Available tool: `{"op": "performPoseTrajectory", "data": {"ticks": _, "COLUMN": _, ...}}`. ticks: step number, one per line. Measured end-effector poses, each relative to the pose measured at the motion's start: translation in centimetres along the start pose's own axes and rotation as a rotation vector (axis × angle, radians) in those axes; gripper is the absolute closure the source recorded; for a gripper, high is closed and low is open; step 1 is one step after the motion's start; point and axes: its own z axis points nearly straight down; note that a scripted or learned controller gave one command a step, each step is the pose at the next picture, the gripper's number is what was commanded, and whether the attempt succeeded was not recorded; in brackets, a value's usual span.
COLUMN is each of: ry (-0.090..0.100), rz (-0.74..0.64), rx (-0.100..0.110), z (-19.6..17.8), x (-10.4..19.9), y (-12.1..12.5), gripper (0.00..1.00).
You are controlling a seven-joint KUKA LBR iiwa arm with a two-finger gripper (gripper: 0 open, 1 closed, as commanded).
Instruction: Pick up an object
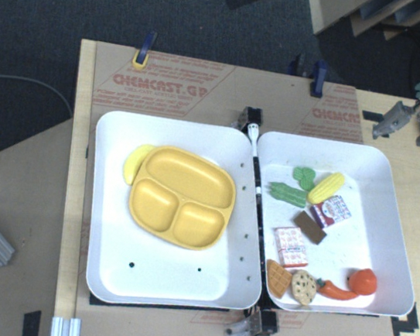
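Nothing had been picked up: every object lay in the bins, none lifted, so the whole pick seemed left to do.

The gripper (393,120) sat at the upper right of the frame, outside the bins and above the bench edge, well apart from the toys. It touched nothing and held nothing that could be seen. It was small and blurred against the clutter there, so its state could not be told.

The left bin (113,188) held a yellow tray (182,197) with three compartments, lying near the middle of the bin, and a yellow piece (134,161) peeping out from under the tray's upper left edge.

The right bin (396,207) held the small things. Near its top lay a green piece (303,176), the corn (326,186) just to the right of it, and a green pod (287,193) below. Lower came a red-and-white packet (336,210) touching a brown block (312,228), then a second packet (290,247). Along the bottom lay a waffle (278,278), a cookie (303,286) touching it, a chili (335,291) and a tomato (363,281) at the lower right.

Any of these could serve; the tomato and the corn looked easiest, being rounded and standing free of their neighbours on at least one side. The gripper would have to travel down and left to reach over the right bin first.
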Motion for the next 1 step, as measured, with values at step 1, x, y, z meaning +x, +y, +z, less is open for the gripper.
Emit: {"op": "performPoseTrajectory", "data": {"ticks": 1, "ry": 0.001, "rz": 0.000, "rx": 0.005, "z": 4.71, "x": -0.52, "y": 0.61, "gripper": 0.00}}
